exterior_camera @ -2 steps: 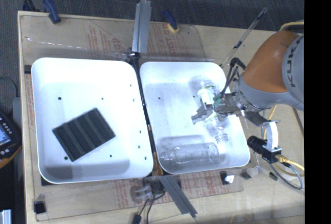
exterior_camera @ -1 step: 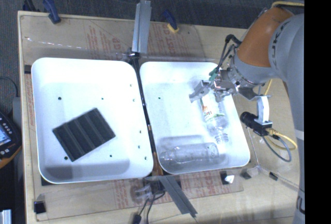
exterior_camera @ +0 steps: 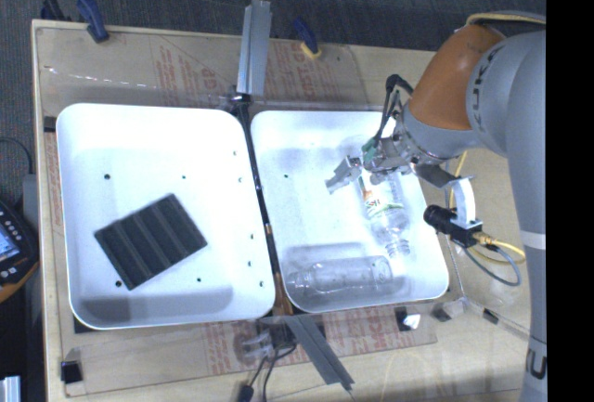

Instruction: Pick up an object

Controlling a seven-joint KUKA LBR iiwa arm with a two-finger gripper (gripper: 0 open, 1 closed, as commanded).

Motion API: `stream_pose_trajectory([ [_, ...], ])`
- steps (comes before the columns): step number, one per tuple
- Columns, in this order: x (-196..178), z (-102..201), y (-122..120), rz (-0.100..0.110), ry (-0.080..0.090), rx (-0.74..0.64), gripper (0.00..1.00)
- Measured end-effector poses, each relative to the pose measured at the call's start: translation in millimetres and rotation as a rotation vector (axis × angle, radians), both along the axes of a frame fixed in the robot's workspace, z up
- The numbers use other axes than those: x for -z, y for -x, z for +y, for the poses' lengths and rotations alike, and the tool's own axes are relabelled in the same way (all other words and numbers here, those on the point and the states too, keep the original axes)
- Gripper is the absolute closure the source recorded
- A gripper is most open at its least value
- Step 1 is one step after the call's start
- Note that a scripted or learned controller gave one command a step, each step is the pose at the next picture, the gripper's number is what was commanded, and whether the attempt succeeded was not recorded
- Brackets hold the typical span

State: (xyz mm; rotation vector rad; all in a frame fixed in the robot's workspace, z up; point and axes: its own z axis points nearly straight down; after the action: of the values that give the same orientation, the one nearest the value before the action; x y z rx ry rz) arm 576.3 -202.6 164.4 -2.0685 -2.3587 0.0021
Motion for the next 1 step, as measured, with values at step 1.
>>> stream_pose_trajectory([
  [1, 0.0, -0.1, 0.1, 0.0, 0.0, 0.0, 0.0],
])
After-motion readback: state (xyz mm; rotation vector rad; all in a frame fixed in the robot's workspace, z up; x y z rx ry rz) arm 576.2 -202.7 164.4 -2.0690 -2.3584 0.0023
